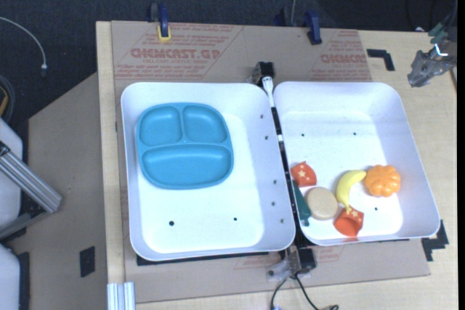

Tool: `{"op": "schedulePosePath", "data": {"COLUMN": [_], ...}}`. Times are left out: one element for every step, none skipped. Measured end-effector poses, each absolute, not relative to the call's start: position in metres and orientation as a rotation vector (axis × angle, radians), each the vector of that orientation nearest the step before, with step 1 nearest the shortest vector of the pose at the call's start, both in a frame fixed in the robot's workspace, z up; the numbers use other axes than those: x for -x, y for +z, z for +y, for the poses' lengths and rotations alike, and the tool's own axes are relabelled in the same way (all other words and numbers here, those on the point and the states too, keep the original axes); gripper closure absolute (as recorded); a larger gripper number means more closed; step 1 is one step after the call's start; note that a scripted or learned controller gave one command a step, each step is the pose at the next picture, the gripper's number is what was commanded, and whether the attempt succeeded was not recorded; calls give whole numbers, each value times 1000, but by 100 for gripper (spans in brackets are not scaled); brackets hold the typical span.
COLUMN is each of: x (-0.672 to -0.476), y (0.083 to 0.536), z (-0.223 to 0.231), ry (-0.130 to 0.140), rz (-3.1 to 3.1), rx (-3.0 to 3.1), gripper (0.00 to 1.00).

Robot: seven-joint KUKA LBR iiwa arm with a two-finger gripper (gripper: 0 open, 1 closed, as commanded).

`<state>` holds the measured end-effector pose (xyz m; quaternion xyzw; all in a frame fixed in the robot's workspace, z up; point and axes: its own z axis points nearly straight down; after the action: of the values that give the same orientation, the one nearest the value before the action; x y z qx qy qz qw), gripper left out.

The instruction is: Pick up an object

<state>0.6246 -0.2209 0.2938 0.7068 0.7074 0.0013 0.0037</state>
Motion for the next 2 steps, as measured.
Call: {"op": "schedulePosePath", "data": {"x": [-614,-606], "y": [290,292], "z": [-176,-120], "ry": [-1,0], "rz": [2226,2229], "rx": [-2219,-2217], "gripper": [100,100]}}
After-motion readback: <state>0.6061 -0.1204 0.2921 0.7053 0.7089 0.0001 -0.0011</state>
